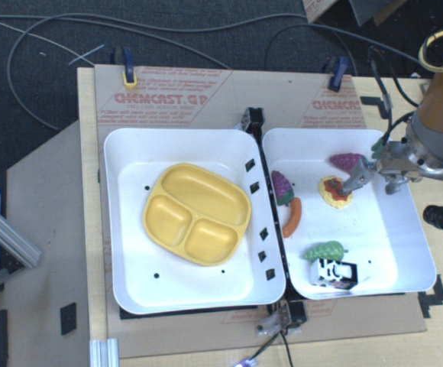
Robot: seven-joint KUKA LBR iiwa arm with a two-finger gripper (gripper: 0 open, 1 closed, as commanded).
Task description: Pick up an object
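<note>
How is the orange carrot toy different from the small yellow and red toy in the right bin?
The carrot is long, thin and plain orange; the yellow and red toy is round, flat and two-coloured. The carrot lies near the right bin's left wall, apart from the gripper; the yellow and red toy lies right at the gripper. Both rest on the bin floor.

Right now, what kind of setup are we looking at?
Likely a robot lab pick-and-place bench: two white bins clamped to a board, toy food like the carrot and a yellow tray, cables on the dark carpet floor.

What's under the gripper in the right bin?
The gripper sits over a yellow and red toy food piece on the right bin floor. The piece's right edge is covered by the fingers; a grasp cannot be confirmed.
</note>
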